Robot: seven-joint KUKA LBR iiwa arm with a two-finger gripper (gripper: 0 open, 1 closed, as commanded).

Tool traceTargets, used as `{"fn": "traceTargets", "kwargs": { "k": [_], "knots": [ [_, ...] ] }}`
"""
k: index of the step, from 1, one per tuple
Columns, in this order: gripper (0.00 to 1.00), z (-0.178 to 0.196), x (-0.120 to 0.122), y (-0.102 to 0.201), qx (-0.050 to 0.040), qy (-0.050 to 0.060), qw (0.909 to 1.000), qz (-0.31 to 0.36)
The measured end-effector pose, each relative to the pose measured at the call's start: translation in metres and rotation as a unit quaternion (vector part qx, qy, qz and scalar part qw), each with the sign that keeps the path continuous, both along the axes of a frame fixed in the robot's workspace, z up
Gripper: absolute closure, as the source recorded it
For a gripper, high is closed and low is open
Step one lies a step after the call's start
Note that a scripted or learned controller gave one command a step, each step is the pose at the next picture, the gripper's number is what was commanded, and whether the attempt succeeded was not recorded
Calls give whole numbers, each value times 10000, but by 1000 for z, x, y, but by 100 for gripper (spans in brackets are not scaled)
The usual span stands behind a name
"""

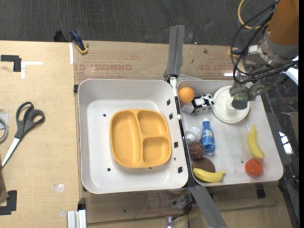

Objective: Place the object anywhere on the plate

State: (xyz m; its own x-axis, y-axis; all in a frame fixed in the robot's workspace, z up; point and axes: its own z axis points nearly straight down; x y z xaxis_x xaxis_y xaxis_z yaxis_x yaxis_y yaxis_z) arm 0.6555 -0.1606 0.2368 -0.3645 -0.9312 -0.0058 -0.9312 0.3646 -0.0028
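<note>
A robotics lab test bench.

A grey and orange industrial arm [285, 18] trailing yellow and black cables [251, 13] reaches over two white bins [95, 94] clipped side by side on a plywood bench top [38, 103]. Flattened cardboard [123, 61] lies under the bins, scissors [21, 125] sit loose on the wood, and toy food such as a plastic banana [255, 144] fills the right bin.

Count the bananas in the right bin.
2. One banana lies by the bin's right wall, above the tomato. The other banana lies at the near edge, below the brown lump. Others hidden seem unlikely.
</note>
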Motion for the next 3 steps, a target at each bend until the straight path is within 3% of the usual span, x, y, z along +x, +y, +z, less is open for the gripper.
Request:
{"fn": "traceTargets", "kwargs": {
  "k": [1, 2, 3],
  "knots": [
    [100, -41, -32, 59, -5, 10, 9992, 393],
    [100, -45, -28, 132, -6, 12, 9998, -193],
    [100, -45, -66, 214, -6, 13, 9999, -171]
  ]
}}
